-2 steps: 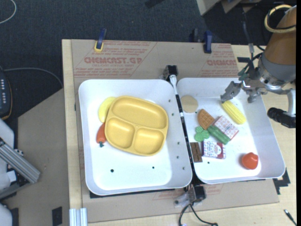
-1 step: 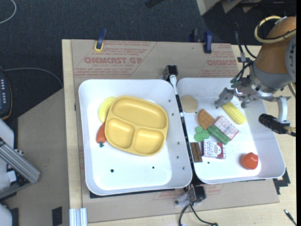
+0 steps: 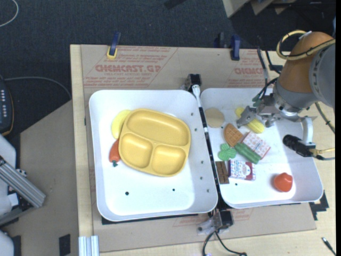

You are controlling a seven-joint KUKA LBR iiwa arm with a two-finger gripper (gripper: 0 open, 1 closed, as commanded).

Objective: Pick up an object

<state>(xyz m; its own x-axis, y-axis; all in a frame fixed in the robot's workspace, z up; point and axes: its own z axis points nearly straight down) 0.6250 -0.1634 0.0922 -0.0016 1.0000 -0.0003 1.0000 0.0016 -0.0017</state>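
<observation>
From the overhead camera view, the arm [image 3: 306, 63] reaches in from the right and the gripper [image 3: 257, 117] sits low over the top of the right bin [image 3: 314, 183]; whether its jaws are spread or closed, I cannot tell. Right at the jaws lies a small yellow piece [image 3: 256, 126], touching or nearly so, though nothing shows it pinched. Just below and left of the jaws is an orange waffle-patterned piece [image 3: 233, 135], and left of them a tan round disc [image 3: 214, 117]. Further below sit a pink-and-white packet [image 3: 256, 144], a green stick [image 3: 246, 153], a green leafy piece [image 3: 227, 153], a red-and-white packet [image 3: 241, 169] and a brown bar [image 3: 222, 172]. A red tomato [image 3: 283, 182] lies well below and to the right. Far left of the jaws, in the left bin [image 3: 144, 201], rests a yellow divided plate [image 3: 154, 142] with a red-orange pepper [image 3: 114, 152] beside it.
</observation>
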